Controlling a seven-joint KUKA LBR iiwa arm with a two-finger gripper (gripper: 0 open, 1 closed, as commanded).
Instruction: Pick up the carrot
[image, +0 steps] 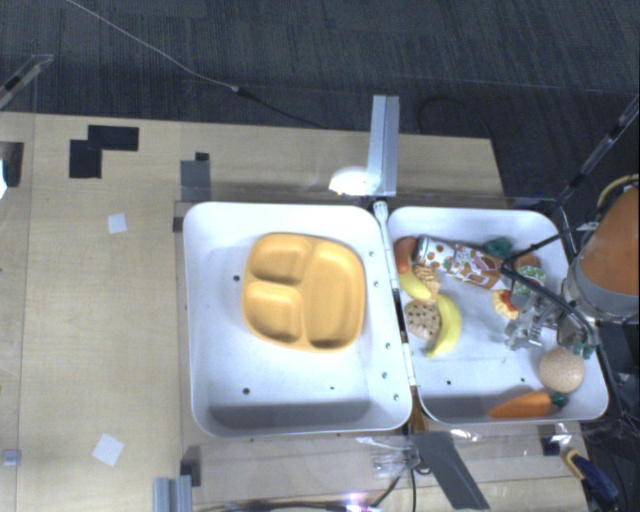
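Observation:
The carrot (523, 405), orange with a green stub at its right end, lies along the front wall of the right bin (470, 395). My gripper (527, 322) hangs over the right part of that bin, above and behind the carrot, apart from it. The arm's orange band (610, 255) shows at the right edge. A round tan bun (561, 370) sits between the gripper and the carrot.
The right bin also holds a banana (445, 325), a cookie (422, 319), a printed snack tube (460, 262) and small items at the back right (515, 262). A yellow sectioned plate (305, 290) lies in the left bin (215, 330).

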